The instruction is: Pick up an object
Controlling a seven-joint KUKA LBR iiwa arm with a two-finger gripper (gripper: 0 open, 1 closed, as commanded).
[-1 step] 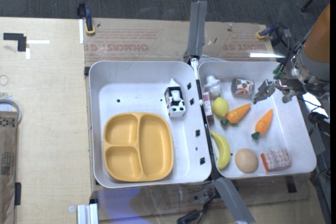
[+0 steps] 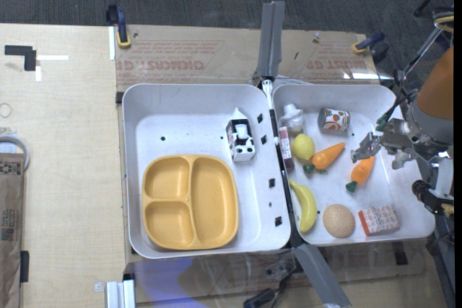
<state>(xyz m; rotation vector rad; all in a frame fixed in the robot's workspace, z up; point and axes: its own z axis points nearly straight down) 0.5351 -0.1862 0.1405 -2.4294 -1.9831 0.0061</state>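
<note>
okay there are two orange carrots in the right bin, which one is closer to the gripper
The carrot farther right, standing nearly upright just below the gripper. The other carrot lies slanted beside the lemon.

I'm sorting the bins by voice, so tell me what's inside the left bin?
The left bin holds a yellow divided plate and a small black-and-white carton near its right wall. The bin floor beneath the plate is covered.

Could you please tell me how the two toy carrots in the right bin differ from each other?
The left carrot lies near the lemon, slanting up to the right; the right carrot sits just below the gripper and stands steeper. The left carrot looks longer and slimmer, the right carrot shorter and stubbier. Both are orange with green tops at their lower left ends.
</note>
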